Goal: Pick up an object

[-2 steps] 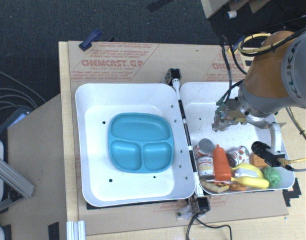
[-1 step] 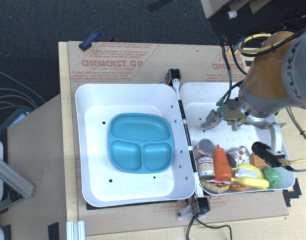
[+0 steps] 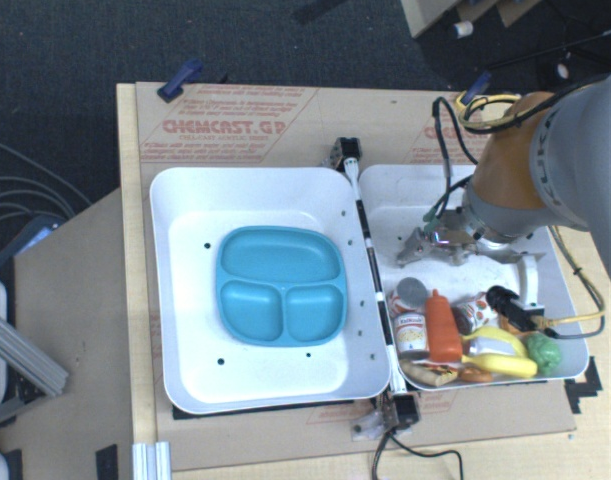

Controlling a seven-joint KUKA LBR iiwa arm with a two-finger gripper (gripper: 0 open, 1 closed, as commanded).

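Note:
My gripper [image 3: 421, 245] hangs low over the upper part of the right bin [image 3: 395, 193], above bare white floor. A pile of small things lies along that bin's near edge, just below the gripper. In the pile are a grey round piece [image 3: 412, 291], an orange-red bottle [image 3: 444, 328], a small labelled jar [image 3: 410, 335], a yellow banana [image 3: 501, 355] and a green item [image 3: 546, 352]. Nothing shows between the gripper and the bin floor.
The left bin [image 3: 175, 218] holds a blue divided plate [image 3: 281, 284] in its middle. The grey arm with its orange band [image 3: 510, 168] crosses the right bin's far right side. A divider rail [image 3: 368, 253] separates the two bins.

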